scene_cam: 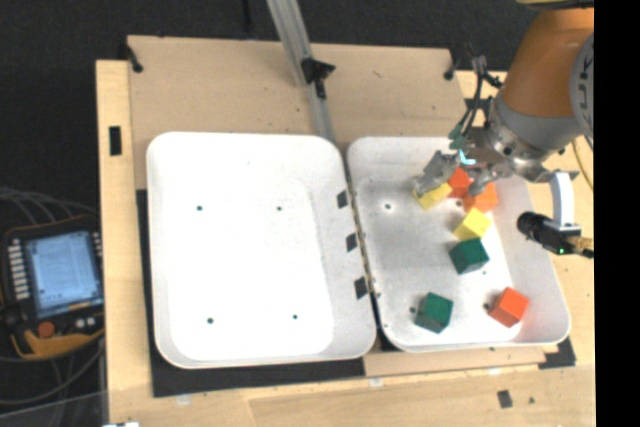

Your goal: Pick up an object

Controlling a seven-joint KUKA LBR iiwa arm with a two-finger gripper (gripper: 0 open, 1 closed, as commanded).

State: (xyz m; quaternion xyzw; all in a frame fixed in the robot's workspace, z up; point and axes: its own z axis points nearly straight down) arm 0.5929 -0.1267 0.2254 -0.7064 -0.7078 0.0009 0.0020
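Note:
Several small blocks lie in the right white bin (pixel 395 245). My gripper (pixel 456 179) is down over the bin's far part, with its fingers spread to either side of an orange block (pixel 460 182). Its left finger (pixel 434 175) is close to a yellow block (pixel 431 198), and a second orange block (pixel 485 198) sits by the right finger. The jaws stand wider than the block, so nothing is gripped. Nearer the front lie a yellow block (pixel 472 225), a green block (pixel 468 257), another green block (pixel 434 311) and an orange block (pixel 508 306).
The left white bin (pixel 245 245) sits beside the right one, with a row of black clips (pixel 352 240) along the seam. A slanted metal pole (pixel 290 25) rises behind the bins. A handheld control pendant (pixel 55 280) lies off the bench at left.

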